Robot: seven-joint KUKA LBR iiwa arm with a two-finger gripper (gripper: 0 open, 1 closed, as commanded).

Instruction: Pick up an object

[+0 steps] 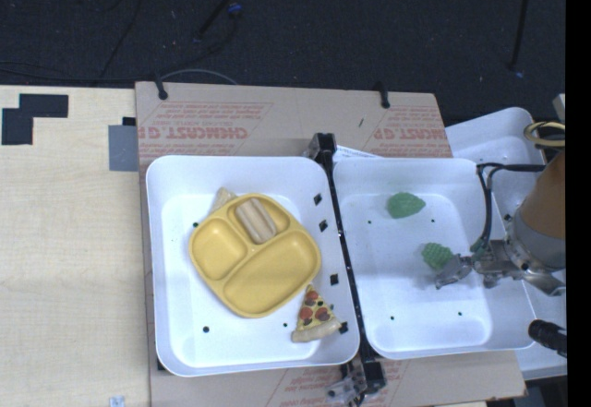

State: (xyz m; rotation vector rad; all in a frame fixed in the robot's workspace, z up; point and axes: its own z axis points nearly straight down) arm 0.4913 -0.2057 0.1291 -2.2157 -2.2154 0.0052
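The small green leaf-like piece (437,256) looks light and soft; the tool (452,274), whose opening I cannot tell, should pinch its thin edges.

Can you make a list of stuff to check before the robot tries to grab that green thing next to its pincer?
1. Pincer is in the right bin: ok.
2. Pincer is beside the lower green piece: ok, it is just below and to the right of it.
3. Green piece sits between the fingers: not ok, it lies off to the side.
4. Fingers open wide enough: cannot tell.
5. Other green piece is out of the way: ok, it lies apart, higher up.
6. Yellow plate and pizza slice are out of the way: ok, they are in the left bin.
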